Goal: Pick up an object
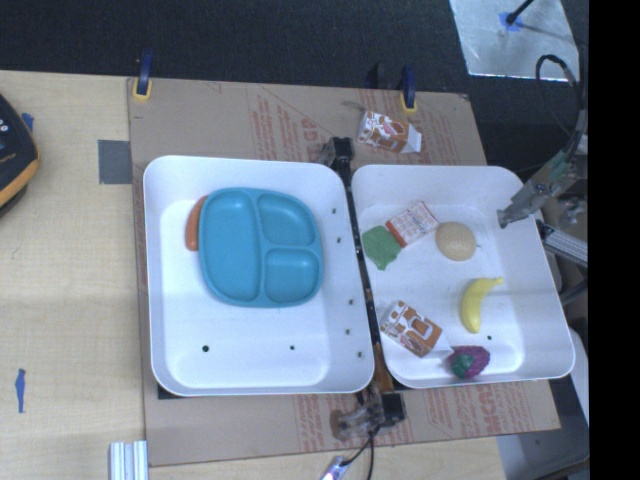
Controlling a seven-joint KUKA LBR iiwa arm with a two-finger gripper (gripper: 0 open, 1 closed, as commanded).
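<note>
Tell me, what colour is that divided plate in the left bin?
The divided plate is light blue, clear in the camera view from above.

Light was even and fairly bright, coming from above. The white bins (250, 368) looked nearly washed out, with soft grey shadows inside their rims. A bright patch (510, 23) glared on the dark floor at top right. The whole picture was slightly soft, and small print was unreadable.
</note>
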